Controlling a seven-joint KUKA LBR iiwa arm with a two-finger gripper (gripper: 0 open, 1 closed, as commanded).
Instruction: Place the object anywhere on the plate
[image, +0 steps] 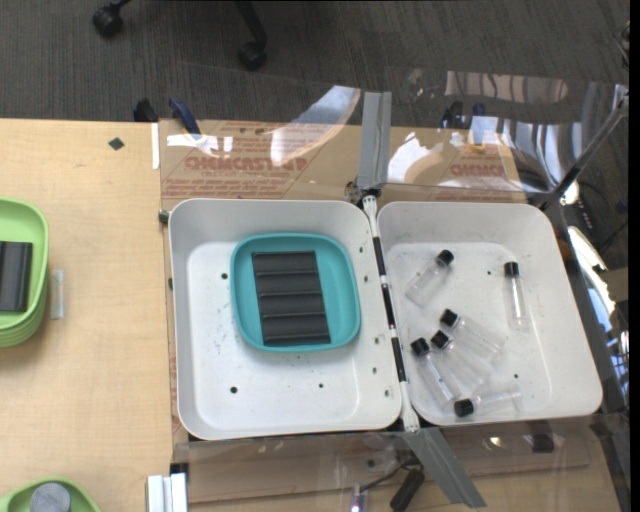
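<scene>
Vials (512, 293): I see five clear, black-capped, lying flat, axes mixed, in right bin (570, 300).
Plate (343, 300): teal, left bin, open rim.
Gripper: I cannot tell.

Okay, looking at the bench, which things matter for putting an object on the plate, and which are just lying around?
For the job:
teal plate in the left bin
clear vials with black caps in the right bin

Lying about:
green dish at the left edge
grey lid at bottom left
</scene>
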